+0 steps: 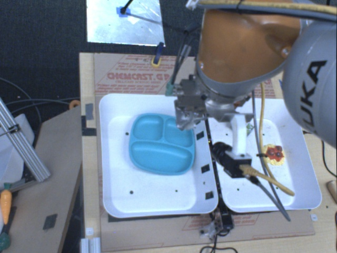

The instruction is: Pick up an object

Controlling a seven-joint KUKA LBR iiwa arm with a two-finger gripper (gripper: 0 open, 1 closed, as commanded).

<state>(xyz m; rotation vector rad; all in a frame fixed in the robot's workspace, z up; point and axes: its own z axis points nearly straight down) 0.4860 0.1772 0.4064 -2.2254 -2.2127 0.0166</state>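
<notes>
Start at the left. You see the left bin (113,194), and in it lies a blue plate (160,144) with three hollows. The plate lies flat, and its long side runs from left to right across the bin. Nothing else in that bin looks easy to pick up, so I think the plate is your thing.

Now look at the plate's top right corner. Your hand (184,117) hangs right there, over the rim of the plate or touching it. I cannot tell which. You cannot tell if the hand is open or closed either, because the big arm (247,36) hides too much of it. Nothing shows as held.

So the plate lies mostly to the left of the hand and a bit toward the front. The hand is at the edge of the plate, not over its middle. A rim grab may work here, but a flat plate can slip or tip.

Go on to the right. The right bin (305,194) holds a small red and yellow thing (274,154). Both bins sit on a tabletop (142,73) covered in brown card.
</notes>
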